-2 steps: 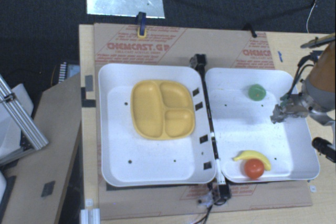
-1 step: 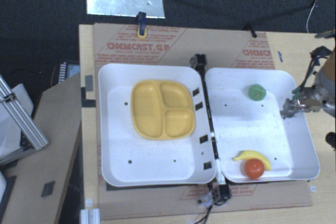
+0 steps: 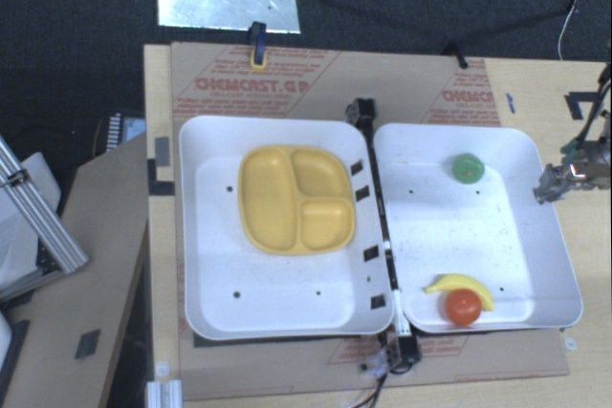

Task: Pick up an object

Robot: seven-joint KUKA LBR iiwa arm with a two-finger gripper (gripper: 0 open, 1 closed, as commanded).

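A green round fruit [image 3: 468,168] lies near the far edge of the right bin [image 3: 535,234]. A yellow banana [image 3: 462,286] and a red tomato [image 3: 463,307] sit together at that bin's near edge, touching each other. My gripper [image 3: 553,183] hangs at the right bin's right rim, well to the right of the green fruit and apart from every object. Nothing shows between it and the bin floor.
The left bin [image 3: 206,234] holds a yellow divided plate [image 3: 295,200]. A black divider strip [image 3: 375,215] with clips runs between the two bins. The bins rest on a cardboard sheet [image 3: 287,81] on the bench.
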